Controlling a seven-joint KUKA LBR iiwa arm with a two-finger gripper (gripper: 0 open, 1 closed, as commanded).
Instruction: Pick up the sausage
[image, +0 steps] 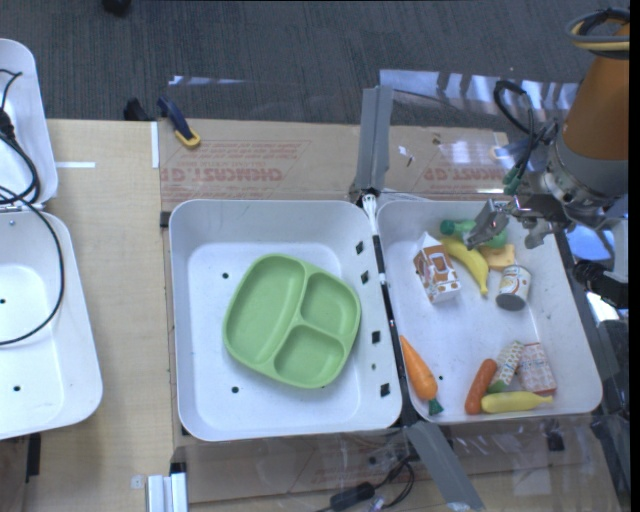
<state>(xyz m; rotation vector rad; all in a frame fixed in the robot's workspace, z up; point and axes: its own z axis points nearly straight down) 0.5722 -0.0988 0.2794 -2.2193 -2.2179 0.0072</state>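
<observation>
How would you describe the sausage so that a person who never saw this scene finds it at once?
Look in the right white bin, toward its near edge. The short reddish-orange sausage lies there tilted, its lower end by the yellow pod-shaped toy. Unlike the orange carrot at the bin's left wall, it has rounded ends and no green top.
</observation>
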